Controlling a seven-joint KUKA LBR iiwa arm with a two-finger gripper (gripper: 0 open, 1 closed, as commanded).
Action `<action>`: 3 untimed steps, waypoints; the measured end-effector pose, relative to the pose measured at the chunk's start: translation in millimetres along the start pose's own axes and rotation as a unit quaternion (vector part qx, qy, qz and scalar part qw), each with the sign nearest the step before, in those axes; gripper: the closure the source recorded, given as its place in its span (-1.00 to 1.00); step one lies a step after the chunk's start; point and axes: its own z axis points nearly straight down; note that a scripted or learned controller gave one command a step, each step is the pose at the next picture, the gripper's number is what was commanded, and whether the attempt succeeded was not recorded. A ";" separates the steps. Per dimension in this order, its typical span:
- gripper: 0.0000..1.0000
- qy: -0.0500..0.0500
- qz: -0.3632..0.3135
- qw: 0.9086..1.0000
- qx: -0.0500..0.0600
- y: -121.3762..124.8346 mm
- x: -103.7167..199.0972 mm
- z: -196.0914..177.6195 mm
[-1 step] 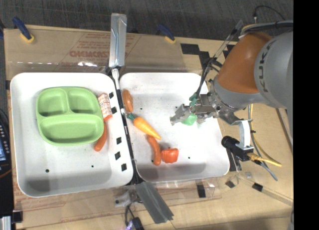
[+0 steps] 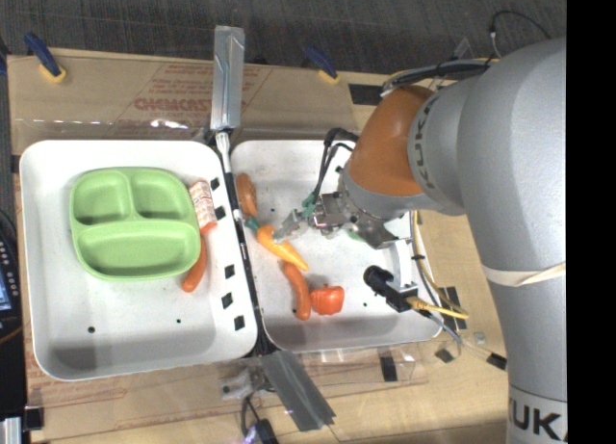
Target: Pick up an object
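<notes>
— Over the right bin (image 2: 289, 158), close to its left wall, where does the gripper (image 2: 286, 231) sit?

— Low, with its tip at the upper left end of the yellow-orange carrot (image 2: 282, 248). It is touching the carrot or just beside it; I cannot tell which.

— Is the claw wide or narrow?

— I cannot tell. The tip is small and blurred against the white floor. The carrot lies flat on the bin floor, slanting down toward the right.

— What else lies in that bin?

— An orange sausage-shaped piece (image 2: 300, 295) just below the carrot, with a red piece (image 2: 328, 300) touching its right side. A second orange piece (image 2: 247, 195) lies higher up, beside the wall between the bins.

— And the arm?

— The grey arm (image 2: 500, 143) reaches in from the right, its orange band (image 2: 390, 148) above the right bin's upper right part.

— The left bin (image 2: 125, 326)?

— It holds a green divided tray (image 2: 130, 225) in its upper half. A small labelled cylinder (image 2: 202, 203) lies at the tray's right edge, and an orange stick (image 2: 195, 272) lies just below that, against the tray's lower right corner. All are well apart from the gripper.
</notes>
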 end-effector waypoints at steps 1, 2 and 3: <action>-1.00 0.001 0.000 1.000 0.002 -1.6 16.5 7.6; 1.00 0.000 -0.002 1.000 -0.003 2.2 17.3 -3.9; 1.00 0.002 0.026 1.000 0.010 -58.0 57.4 -83.6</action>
